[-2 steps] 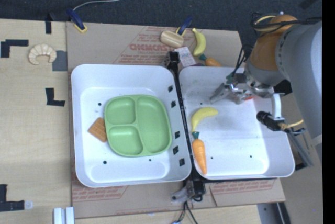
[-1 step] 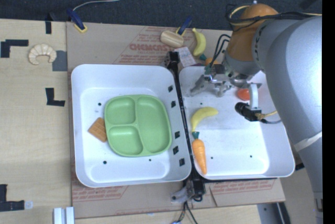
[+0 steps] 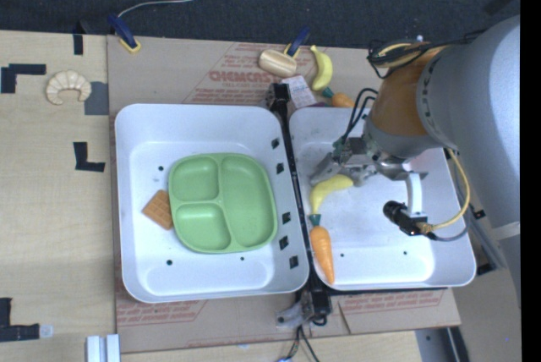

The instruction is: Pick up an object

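A small yellow banana (image 3: 328,191) lies in the right bin (image 3: 380,263) near its left wall. My gripper (image 3: 341,169) is low over the banana's upper end, touching or almost touching it, and the arm's wrist hides part of it. An orange carrot (image 3: 322,254) lies at the front left of the same bin, below the banana. In the left bin (image 3: 139,140) sits a green divided plate (image 3: 224,201) with a tan cracker (image 3: 158,209) at its left edge.
Behind the bins, on the cardboard, lie a bread roll (image 3: 277,62), a second banana (image 3: 321,68), a small packet (image 3: 297,90) and an orange item (image 3: 341,101). A croissant (image 3: 68,86) rests on the bench at far left. The wall between the bins runs just left of the gripper.
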`<act>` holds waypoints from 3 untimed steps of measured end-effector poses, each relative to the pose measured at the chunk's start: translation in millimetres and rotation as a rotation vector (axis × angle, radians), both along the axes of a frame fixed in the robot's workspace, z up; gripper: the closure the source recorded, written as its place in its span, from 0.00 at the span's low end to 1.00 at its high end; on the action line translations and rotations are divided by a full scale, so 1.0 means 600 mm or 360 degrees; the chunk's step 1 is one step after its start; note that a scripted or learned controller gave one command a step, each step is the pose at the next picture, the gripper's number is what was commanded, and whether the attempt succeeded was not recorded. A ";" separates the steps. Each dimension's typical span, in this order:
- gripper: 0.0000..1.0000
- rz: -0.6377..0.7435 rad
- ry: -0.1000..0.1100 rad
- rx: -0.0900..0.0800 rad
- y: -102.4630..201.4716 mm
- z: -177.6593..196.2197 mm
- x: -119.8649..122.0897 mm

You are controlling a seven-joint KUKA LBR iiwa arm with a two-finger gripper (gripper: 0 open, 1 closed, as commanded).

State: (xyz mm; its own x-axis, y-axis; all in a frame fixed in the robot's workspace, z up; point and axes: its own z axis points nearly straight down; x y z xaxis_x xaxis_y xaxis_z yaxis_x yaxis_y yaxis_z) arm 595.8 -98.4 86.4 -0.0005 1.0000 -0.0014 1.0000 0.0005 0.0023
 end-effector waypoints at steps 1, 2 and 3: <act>0.00 0.0002 0.0003 0.0003 0.091 0.164 -0.014; 0.00 0.0000 0.0008 0.0000 0.006 0.068 0.052; 0.00 0.0000 0.0001 0.0002 0.000 0.000 -0.009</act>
